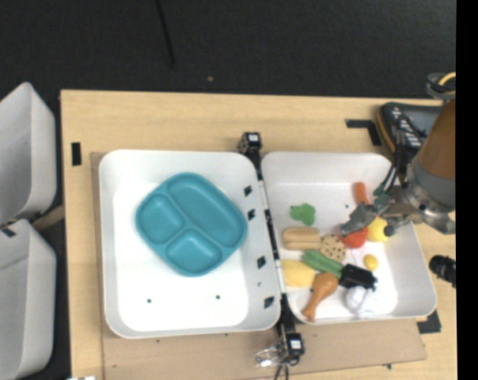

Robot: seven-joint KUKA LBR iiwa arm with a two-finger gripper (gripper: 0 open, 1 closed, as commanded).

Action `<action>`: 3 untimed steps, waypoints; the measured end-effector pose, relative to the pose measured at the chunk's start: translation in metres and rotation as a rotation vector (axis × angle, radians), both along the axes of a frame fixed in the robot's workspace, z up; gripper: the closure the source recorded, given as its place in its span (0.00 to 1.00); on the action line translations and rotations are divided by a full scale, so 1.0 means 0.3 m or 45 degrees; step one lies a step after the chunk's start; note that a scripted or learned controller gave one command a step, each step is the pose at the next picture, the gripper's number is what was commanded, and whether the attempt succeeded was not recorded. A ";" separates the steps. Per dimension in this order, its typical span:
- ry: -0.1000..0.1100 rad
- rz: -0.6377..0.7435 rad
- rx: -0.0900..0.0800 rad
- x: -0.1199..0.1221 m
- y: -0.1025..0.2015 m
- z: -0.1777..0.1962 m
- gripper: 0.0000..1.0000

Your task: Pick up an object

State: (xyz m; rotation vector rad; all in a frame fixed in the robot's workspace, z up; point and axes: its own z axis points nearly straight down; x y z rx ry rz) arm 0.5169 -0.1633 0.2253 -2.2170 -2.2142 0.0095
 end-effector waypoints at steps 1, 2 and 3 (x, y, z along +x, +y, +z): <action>-0.011 0.003 -0.003 0.007 0.001 0.014 0.00; -0.005 0.001 -0.001 0.000 0.033 -0.161 0.00; -0.006 -0.004 -0.002 0.028 0.044 -0.336 0.00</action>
